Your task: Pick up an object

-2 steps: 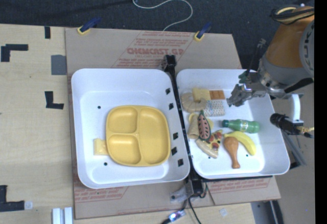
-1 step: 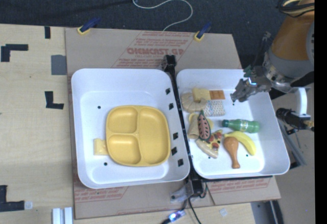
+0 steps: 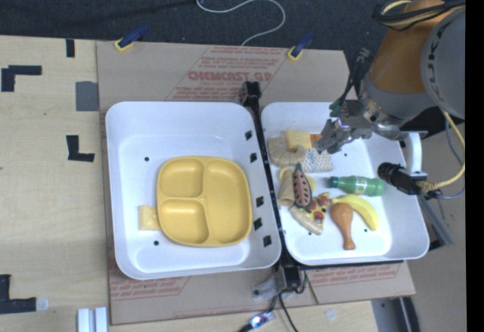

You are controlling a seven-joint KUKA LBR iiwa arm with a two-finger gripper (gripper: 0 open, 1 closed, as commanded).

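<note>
Camera view, from above and at a slant: on the far left the wooden bench (image 3: pixel 45 172) shows a few black tape marks. Next comes the left bin (image 3: pixel 125 172), holding a yellow divided plate (image 3: pixel 204 200) with three compartments, and a small pale yellow block (image 3: pixel 147 218) just beside the plate's left edge. A black clip (image 3: pixel 250 93) sits where the two bins meet.

The right bin (image 3: pixel 401 243) is crowded with toy food. Near its left wall lies a tan cookie-like piece (image 3: pixel 278 147) touching a yellow cheese wedge (image 3: pixel 299 141). Below them sits a hot dog (image 3: pixel 301 187), a pizza slice (image 3: pixel 316 215), then a chicken drumstick (image 3: pixel 344 223) beside a banana (image 3: pixel 364 209), with a green bottle (image 3: pixel 357 185) lying on its side above them. A white speckled block (image 3: pixel 318 163) rests between the cheese and the bottle.

The gripper (image 3: pixel 330 140) hangs low over the cheese and speckled block; I cannot tell whether it grips anything. Behind it the arm (image 3: pixel 412 58) reaches in from the right, orange band bright.
</note>
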